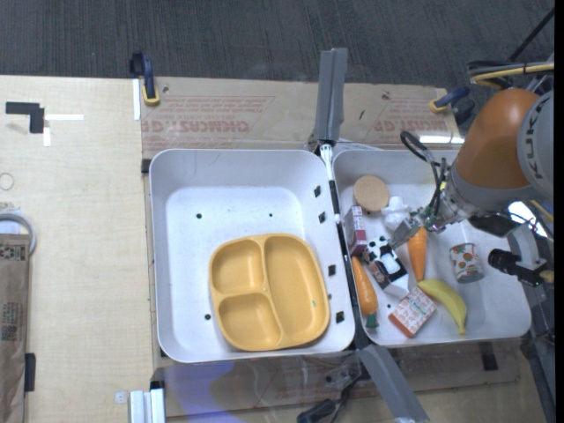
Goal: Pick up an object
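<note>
My gripper [416, 228] hangs low over the middle of the right bin [507, 329], reaching in from the right under the orange-banded wrist [493, 148]. Directly beneath and touching its tip in the view lies an orange carrot [417, 254]. Around it are a round tan disc [371, 192], a small white lump [394, 208], a black-and-white toy [384, 261], a banana [446, 301], a patterned cup [464, 262], a red-orange box [411, 314], a second carrot [365, 290] and a dark red packet [359, 226] by the left wall.
The left bin [176, 236] holds a yellow three-compartment plate [267, 291]. A grey divider post [331, 86] rises between the bins. Cables and a black fitting [515, 263] sit at the right bin's right edge.
</note>
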### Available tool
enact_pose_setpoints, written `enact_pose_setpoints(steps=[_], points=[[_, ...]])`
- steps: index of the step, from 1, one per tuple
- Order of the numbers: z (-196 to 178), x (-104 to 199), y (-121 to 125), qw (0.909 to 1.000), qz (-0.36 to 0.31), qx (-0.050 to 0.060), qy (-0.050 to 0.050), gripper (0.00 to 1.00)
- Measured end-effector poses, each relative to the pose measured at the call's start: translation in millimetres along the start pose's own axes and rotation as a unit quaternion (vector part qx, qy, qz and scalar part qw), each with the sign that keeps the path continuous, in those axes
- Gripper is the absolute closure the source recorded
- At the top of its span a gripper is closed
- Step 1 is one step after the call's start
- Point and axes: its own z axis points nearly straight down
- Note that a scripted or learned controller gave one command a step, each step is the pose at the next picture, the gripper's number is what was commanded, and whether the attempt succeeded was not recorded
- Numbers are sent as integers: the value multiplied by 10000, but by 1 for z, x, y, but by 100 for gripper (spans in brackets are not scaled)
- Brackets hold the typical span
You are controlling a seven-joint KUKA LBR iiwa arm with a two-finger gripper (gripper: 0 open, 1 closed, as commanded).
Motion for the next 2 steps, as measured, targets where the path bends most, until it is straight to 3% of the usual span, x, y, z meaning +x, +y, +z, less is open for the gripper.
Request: enact_pose_setpoints(steps=[1, 2], points=[[-9, -2, -1, 10000, 25, -2, 1, 100], [-127, 87, 57, 9977, -676, -3, -7, 100]])
